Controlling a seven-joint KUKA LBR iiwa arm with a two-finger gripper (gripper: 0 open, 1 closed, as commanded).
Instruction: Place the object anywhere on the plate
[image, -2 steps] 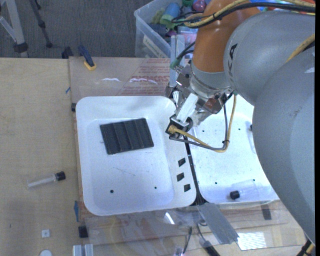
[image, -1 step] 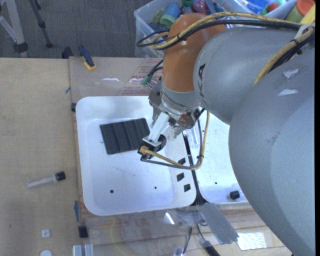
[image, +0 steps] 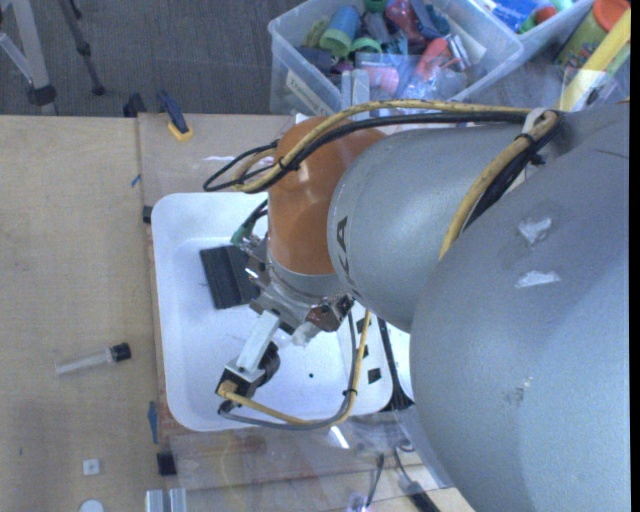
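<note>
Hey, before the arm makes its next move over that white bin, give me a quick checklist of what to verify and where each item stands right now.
1. Is the gripper over the white bin? Ok.
2. Is the black flat object lying in the bin, right beside the gripper? Ok.
3. Is the object gripped? Cannot tell; the wrist hides that from above.
4. Where is the plate? Cannot tell; the arm covers the bin's right part.
5. Is the small tube on the bench, outside the bin and away from the arm? Ok.
</note>
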